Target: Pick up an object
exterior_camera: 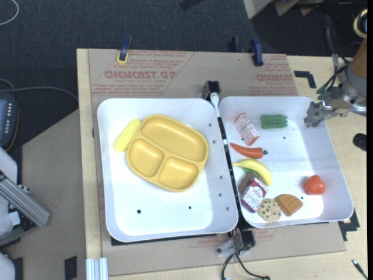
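Your things to pick sit in the white bin on the right [335, 156]. Near its top you see a green pickle-shaped toy [273, 121], and just left of it a small red and white packet [246, 128]. Below them lies a red chili pepper [247, 150], then a yellow banana [255, 170] in the lower middle. Under the banana is a dark red snack packet [252, 194], touching a round speckled cookie [269, 209]. Beside the cookie is a brown piece of toast [288, 203]. A red tomato [315, 184] sits alone at the lower right.

The grey gripper [317, 113] is over the top right corner of this bin, near the pickle toy and not touching it. You cannot tell if its fingers are apart or together.

The white bin on the left [116, 209] holds a yellow plastic tray with three parts [168, 151]. A yellow corn cob [126, 135] leans on the tray's upper left edge.
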Action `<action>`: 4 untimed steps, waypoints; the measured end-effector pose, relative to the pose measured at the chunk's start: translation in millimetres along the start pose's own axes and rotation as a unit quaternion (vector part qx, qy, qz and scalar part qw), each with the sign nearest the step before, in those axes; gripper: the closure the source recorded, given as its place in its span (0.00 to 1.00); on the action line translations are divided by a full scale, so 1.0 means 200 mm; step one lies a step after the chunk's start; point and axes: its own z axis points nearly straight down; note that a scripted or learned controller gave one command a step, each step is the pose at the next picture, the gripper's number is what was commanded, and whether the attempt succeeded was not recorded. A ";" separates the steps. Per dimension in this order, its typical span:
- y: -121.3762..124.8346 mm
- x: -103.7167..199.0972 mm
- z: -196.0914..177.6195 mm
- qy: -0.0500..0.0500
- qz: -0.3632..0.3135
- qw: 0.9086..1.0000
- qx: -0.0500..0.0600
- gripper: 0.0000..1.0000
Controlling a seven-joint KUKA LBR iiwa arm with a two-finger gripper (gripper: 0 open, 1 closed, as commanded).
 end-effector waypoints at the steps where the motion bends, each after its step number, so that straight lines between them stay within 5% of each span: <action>1: 0.01 0.00 -0.13 0.000 0.000 1.000 0.000 1.00; 4: 0.14 0.69 -0.10 0.002 -0.002 1.000 0.002 1.00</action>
